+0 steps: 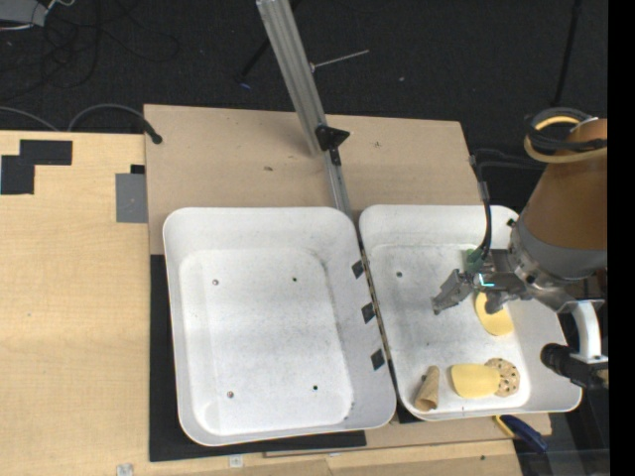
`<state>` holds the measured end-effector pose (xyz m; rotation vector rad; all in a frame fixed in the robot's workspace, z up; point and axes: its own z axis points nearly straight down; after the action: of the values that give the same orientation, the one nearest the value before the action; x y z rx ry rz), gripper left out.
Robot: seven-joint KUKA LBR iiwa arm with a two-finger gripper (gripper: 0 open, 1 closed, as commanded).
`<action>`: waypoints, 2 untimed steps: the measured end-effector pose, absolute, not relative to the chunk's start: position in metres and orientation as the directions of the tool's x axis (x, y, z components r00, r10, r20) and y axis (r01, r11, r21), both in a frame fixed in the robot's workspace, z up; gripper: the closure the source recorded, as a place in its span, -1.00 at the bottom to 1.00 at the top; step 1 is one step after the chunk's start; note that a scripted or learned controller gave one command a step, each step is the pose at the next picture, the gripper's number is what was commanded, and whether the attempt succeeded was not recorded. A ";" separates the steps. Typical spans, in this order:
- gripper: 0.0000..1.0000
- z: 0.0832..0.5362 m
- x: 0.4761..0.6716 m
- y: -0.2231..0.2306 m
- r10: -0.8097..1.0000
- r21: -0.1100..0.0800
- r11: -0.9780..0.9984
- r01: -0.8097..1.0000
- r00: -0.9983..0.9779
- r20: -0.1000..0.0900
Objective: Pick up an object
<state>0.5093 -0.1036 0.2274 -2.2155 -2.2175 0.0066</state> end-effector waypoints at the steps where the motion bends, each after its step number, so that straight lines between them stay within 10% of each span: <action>1: -1.00 0.229 0.510 -0.105 1.000 -0.003 -0.004 1.000 0.004 0.001; 2: -1.00 0.184 0.510 -0.098 1.000 -0.008 0.000 1.000 0.000 0.002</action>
<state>0.5097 -0.0979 0.1837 -2.2165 -2.2159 0.0070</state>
